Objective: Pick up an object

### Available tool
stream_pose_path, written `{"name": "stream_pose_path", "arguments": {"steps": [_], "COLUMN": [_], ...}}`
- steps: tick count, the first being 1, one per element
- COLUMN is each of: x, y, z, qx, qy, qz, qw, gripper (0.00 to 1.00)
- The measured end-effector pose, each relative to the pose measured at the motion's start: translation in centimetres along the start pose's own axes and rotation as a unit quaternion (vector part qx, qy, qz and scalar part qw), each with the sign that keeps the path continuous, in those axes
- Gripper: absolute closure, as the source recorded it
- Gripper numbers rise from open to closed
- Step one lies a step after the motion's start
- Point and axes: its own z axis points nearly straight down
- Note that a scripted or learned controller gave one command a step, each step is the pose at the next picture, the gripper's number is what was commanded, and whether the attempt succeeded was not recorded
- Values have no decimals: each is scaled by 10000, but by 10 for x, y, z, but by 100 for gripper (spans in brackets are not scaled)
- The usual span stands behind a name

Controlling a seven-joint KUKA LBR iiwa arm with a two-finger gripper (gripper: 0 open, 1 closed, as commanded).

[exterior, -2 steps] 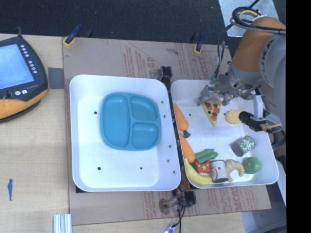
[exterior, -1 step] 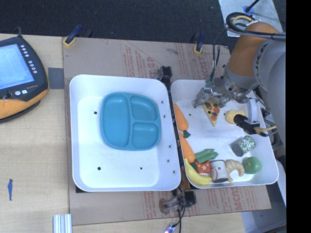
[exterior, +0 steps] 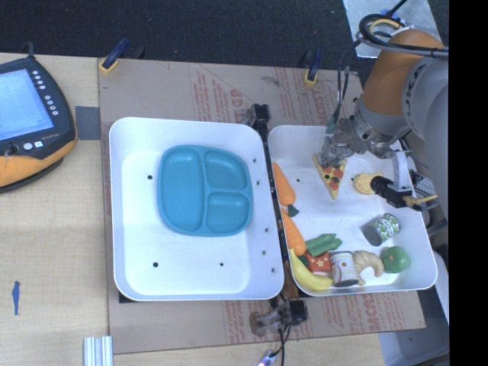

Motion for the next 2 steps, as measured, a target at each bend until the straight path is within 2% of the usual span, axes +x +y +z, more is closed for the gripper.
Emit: {"name": "stream_pose_path", "arguments": {"steps": [1, 2], "x": [0, -1], "y": [0, 0], "z": [0, -10], "qx": [2, 6], "qy": [0, 0], "qz": [0, -6], "qw": [10000, 10000], "gripper": [0, 100]}}
